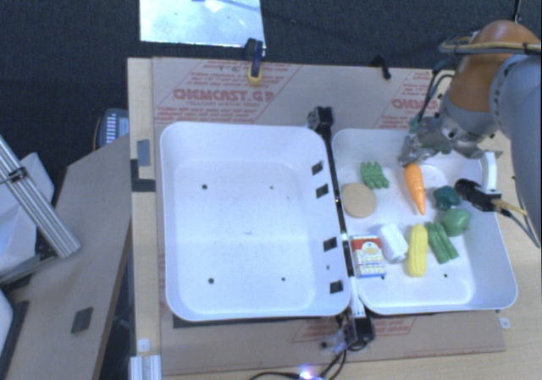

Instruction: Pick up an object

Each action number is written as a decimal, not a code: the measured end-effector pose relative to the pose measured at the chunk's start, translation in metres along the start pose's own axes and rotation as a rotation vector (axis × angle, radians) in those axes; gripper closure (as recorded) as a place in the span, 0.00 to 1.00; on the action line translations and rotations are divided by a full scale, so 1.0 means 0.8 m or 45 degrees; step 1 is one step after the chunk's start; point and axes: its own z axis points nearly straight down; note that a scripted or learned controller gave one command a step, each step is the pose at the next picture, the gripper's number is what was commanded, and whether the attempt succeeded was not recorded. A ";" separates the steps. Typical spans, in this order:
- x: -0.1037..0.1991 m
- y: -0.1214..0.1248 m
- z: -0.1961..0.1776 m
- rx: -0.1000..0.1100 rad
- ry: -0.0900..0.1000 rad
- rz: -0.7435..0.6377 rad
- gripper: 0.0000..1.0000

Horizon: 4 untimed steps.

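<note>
1. Right now your arm reaches in over the far right corner of the right bin (487,285), and the pincer (417,152) hangs just above the top end of the carrot (415,187). You are in the approach step, I judge; nothing has been lifted.
2. Whether the pincer is apart or together, you cannot tell from this view: the wrist hides the tips. I won't guess.
3. Your candidates all lie in the right bin. The carrot lies lengthwise, thick end toward the arm. Left of it sit a small ridged green piece (373,174) and a tan disc (358,200). Toward the near side are a white cylinder (394,242), a corn cob (417,250) and a long green vegetable (440,242), these packed close together, with a small printed box (367,255) by the divider. Two dark green pieces (447,197) rest right of the carrot.
4. The left bin (178,137) carries no objects.
5. The carrot looks the likeliest target. The next move, as I read it, calls for a straight descent with the tips set across its narrow width.
6. Watch for a slip: the carrot tapers and may roll or squirt out sideways.
</note>
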 end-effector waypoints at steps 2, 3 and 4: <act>-0.047 -0.051 -0.148 -0.009 -0.004 0.005 1.00; -0.009 -0.137 -0.129 0.014 0.005 0.004 1.00; -0.047 -0.100 -0.177 0.000 -0.002 0.004 1.00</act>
